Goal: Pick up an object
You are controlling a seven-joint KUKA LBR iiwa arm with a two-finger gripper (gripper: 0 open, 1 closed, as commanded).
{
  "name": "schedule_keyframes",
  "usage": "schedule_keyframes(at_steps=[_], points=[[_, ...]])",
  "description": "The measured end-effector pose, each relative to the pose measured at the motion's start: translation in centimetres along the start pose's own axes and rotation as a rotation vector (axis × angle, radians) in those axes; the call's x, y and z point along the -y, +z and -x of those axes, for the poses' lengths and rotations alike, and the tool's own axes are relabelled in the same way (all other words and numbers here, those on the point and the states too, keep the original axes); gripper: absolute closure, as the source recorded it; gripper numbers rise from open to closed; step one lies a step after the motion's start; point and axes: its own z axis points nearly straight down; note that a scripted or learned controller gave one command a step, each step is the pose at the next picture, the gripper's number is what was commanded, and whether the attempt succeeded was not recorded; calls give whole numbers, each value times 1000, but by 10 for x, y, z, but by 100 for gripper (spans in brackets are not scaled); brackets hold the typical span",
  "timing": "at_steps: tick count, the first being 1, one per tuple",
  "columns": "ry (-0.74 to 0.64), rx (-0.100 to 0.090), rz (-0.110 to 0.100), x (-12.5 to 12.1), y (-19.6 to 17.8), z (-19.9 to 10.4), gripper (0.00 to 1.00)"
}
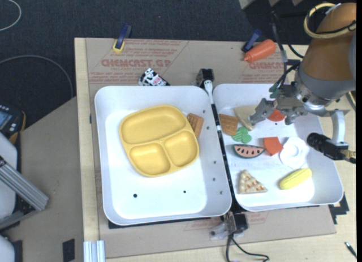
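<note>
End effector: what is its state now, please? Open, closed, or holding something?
End effector: it hangs over the back of the right bin; open, closed or holding cannot be told.

The single camera is mounted above the bench (169, 51) and looks down at a slant. It frames both white bins, left bin (107, 142) and right bin (325, 190), from moderate range, plus surrounding dark floor (56, 6).
</note>
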Motion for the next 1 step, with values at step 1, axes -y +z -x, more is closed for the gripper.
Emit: schedule_keyframes(at_steps=[1], points=[[-2,1,13,-3,-6,0,0]])
